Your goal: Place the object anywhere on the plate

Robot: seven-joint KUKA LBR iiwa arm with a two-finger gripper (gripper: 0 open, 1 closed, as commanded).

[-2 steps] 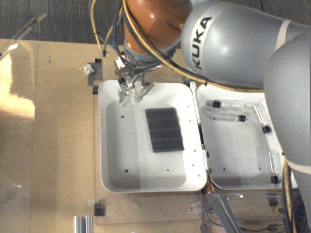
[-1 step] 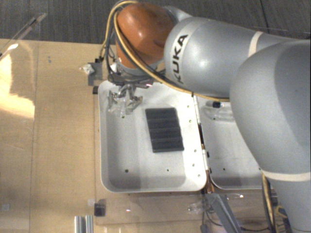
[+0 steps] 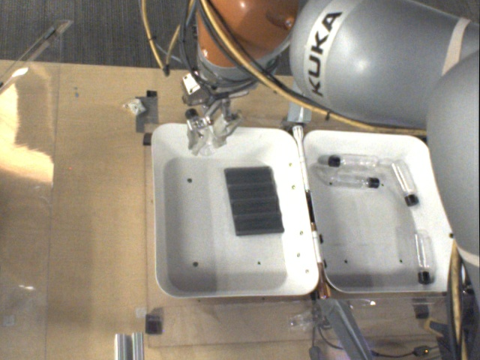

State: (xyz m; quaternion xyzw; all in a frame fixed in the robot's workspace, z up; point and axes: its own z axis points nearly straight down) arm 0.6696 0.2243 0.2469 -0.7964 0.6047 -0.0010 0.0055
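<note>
A dark grey ribbed plate (image 3: 253, 199) lies flat in the middle of the left bin (image 3: 172, 276). Several clear tubes with black caps lie in the right bin (image 3: 375, 276): two side by side at the back (image 3: 347, 161), one slanted (image 3: 403, 181) to their right, one along the right wall (image 3: 422, 255). My gripper (image 3: 208, 132) hangs over the back left rim of the left bin, up and to the left of the plate and apart from it. Its tips are small and glinting, and nothing clearly shows between them.
The grey arm with its orange band (image 3: 240, 13) spans the top of the view above both bins. A small black block (image 3: 149, 111) stands on the wooden bench left of the gripper. The shared wall (image 3: 306, 201) between the bins runs just right of the plate.
</note>
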